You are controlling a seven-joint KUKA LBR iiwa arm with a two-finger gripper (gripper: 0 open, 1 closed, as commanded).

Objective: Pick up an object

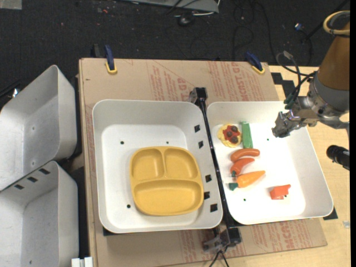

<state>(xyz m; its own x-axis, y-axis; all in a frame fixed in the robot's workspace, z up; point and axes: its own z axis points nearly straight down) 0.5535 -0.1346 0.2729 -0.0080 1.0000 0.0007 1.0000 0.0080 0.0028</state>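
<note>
Hovering over the right bin (311, 149), the tool (282, 127), its state unclear, may grab air; the toy carrot (250, 178) lies well apart.

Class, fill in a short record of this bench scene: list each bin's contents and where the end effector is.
left bin: yellow divided tray
right bin: small tart, green block, red sausage, carrot, orange-red piece
end effector: over the right bin's upper right part, apart from the food items
</note>
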